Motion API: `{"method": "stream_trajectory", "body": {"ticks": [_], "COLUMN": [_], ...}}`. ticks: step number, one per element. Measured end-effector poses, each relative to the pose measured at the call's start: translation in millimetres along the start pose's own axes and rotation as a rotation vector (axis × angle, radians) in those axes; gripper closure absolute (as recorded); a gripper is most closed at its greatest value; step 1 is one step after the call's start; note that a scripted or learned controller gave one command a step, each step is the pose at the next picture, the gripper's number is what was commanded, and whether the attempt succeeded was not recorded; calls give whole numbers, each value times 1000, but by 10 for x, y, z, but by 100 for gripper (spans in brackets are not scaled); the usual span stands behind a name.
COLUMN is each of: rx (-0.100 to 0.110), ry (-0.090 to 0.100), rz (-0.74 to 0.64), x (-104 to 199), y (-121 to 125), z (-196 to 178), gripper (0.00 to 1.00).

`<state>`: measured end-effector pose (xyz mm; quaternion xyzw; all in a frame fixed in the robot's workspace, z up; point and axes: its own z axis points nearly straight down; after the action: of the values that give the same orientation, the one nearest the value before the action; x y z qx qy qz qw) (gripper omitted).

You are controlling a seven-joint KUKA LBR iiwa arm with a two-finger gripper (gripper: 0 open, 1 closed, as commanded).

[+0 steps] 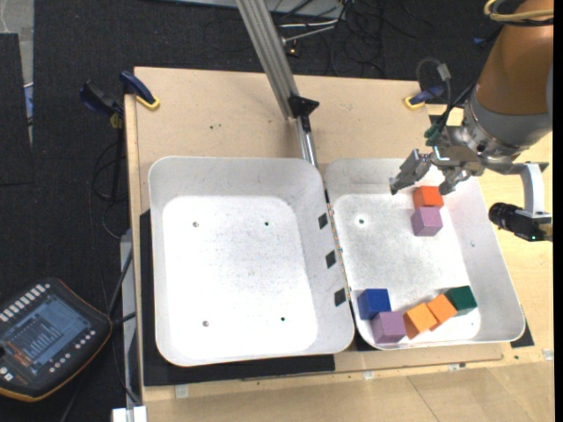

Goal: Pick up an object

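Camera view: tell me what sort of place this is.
Probably a robotics lab test bench: a robot arm reaches over two white bins, one holding coloured blocks, with a teach pendant and loose cables nearby.

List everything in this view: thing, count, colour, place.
bins: 2, white, side by side on the bench.
orange blocks: 2, one in the right bin's far part under the gripper, one in the near row.
purple blocks: 2, one just nearer than the far orange block, one in the near row.
blue block: 1, right bin, left end of the near row.
green block: 1, right bin, right end of the near row.
clamps: 2, blue and yellow, at the bench's far corners.
pendant: 1, grey with orange trim, lower left, off the bench.
pole: 1, grey, slanting down toward the bins from the far side.
gripper: 1, fingers open above the far orange block.
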<state>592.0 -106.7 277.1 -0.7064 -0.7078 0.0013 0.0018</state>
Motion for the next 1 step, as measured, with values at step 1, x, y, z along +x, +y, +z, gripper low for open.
{"method": "stream_trajectory", "body": {"ticks": [1], "rx": [-4], "ry": [-1], "rz": [1], "x": [-3], "y": [6], "z": [-24], "gripper": [0]}}
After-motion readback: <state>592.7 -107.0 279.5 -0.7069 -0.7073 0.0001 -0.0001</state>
